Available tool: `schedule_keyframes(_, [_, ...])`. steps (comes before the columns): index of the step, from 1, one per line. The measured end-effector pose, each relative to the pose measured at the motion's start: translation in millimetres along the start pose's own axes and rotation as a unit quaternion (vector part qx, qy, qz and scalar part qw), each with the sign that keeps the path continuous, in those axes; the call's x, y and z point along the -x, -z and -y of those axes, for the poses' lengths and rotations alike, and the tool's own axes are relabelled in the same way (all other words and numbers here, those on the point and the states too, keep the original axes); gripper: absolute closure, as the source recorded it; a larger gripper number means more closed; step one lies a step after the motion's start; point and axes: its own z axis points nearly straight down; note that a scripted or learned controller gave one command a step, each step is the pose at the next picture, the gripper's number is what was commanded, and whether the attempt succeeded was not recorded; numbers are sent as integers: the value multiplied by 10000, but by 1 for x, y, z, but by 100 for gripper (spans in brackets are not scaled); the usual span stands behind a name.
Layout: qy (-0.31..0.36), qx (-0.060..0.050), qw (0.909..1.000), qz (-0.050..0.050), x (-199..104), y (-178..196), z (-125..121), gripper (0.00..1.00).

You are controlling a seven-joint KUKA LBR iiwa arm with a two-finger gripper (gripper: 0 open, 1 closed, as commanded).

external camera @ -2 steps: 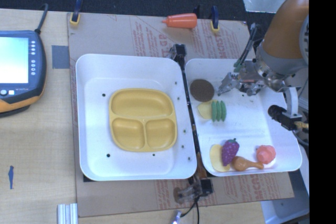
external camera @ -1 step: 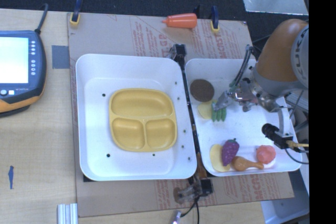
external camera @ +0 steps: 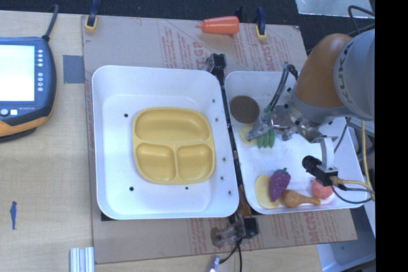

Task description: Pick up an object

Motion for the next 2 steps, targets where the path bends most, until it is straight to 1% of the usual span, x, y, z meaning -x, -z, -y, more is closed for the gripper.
schedule_keyframes(1, [11, -5, 10000, 6, 1, 11, 0, 100])
schedule_keyframes(2, [14, 16, 10000, -4, -88, 101, 42, 100])
